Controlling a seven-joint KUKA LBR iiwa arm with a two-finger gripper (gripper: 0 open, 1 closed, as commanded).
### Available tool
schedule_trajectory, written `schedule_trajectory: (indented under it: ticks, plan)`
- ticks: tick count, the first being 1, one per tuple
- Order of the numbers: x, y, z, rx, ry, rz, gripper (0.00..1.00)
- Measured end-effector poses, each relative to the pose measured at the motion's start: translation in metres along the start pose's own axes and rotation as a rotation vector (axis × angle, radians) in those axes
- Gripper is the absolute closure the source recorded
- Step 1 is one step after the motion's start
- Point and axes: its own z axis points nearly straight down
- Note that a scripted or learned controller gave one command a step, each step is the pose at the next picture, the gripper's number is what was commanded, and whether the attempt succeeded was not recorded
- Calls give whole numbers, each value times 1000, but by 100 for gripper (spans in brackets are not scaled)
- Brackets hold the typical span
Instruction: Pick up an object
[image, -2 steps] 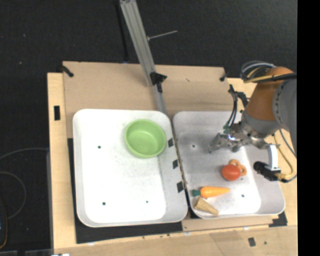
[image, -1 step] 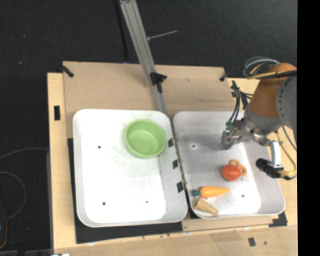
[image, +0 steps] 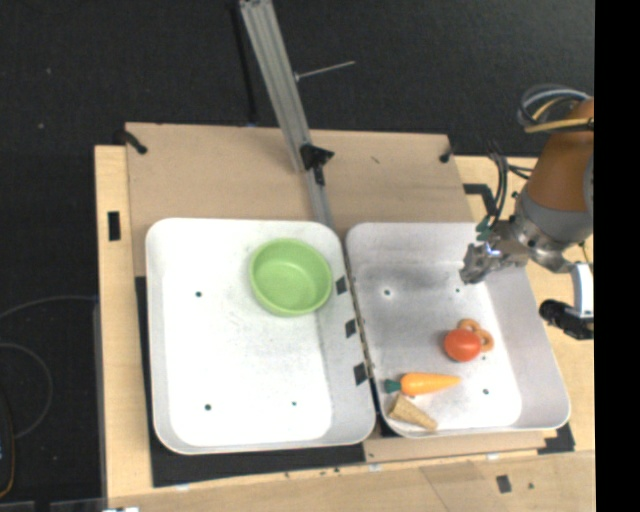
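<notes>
Below the gripper (image: 475, 268), in the right bin (image: 420, 255), lie three objects: one tomato (image: 463, 343), one carrot (image: 428, 382) and one tan wedge (image: 412, 412). Carrot long axis runs left-right, green end leftward. One green bowl (image: 291, 277) sits far left in the left bin (image: 200, 340). Finger opening cannot be determined; nothing visibly held

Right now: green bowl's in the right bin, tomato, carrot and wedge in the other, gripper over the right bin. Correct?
Not quite. The camera view shows the green bowl in the left bin; the tomato, carrot and wedge share the right bin with the gripper above.
</notes>
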Motion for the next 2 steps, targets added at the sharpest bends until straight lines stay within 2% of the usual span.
schedule_trajectory:
  ticks: [1,2]
  plan:
    - [-2,0,-44,1,0,-2,100]
    - [-1,-1,-106,3,1,-3,100]
